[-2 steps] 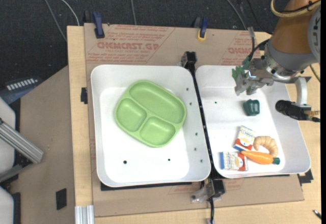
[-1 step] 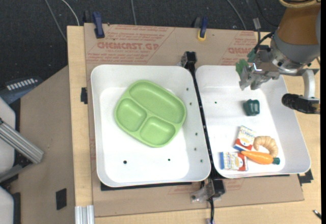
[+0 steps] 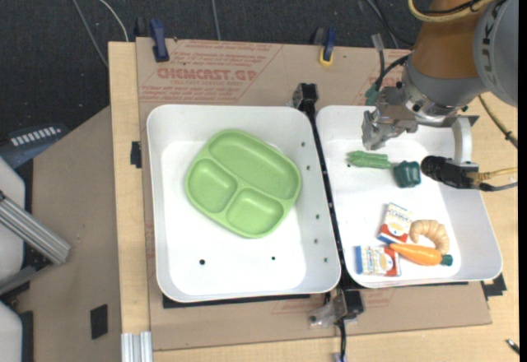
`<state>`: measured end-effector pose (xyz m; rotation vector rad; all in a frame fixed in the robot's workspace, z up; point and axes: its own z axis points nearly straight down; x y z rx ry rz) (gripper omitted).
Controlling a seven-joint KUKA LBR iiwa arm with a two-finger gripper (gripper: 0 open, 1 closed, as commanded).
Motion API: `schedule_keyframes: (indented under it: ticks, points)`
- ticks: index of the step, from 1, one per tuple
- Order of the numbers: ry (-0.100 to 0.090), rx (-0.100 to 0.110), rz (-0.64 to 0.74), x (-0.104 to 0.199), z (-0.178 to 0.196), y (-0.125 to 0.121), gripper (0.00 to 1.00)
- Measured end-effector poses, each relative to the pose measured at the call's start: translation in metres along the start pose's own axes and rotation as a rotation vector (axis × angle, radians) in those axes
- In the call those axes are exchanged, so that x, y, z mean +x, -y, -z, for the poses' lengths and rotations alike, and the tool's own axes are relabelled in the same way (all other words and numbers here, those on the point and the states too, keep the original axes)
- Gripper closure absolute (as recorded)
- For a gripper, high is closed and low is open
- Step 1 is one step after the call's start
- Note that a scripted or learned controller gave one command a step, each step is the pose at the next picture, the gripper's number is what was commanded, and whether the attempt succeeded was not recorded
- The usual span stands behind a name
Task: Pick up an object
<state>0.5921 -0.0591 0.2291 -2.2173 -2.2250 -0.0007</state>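
Two shallow white bins sit side by side on the bench, their inner walls almost touching. The left bin holds one thing, a green three-compartment plate lying tilted near its middle, with bare white floor open along the left wall and the near edge. The right bin holds five things. A green-handled tool with a dark green head lies across its far half. Toward the near right corner four items crowd together: a croissant, an orange carrot just in front of it and touching, a small carton to their left, and a blue-and-white packet by the near wall. The near left part of this bin is open floor. The gripper hangs over the far left of the right bin, just above the tool's handle end; whether its fingers are spread or closed cannot be told, and nothing is visibly between them.
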Motion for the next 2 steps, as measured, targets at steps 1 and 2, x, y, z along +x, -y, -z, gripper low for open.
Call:
schedule_keyframes:
  ticks: [1,2]
  points:
    - [-0.001,0.000,0.000,0.048,0.007,0.007,1.00]
    - [0.000,0.000,0.000,0.098,0.011,0.015,1.00]
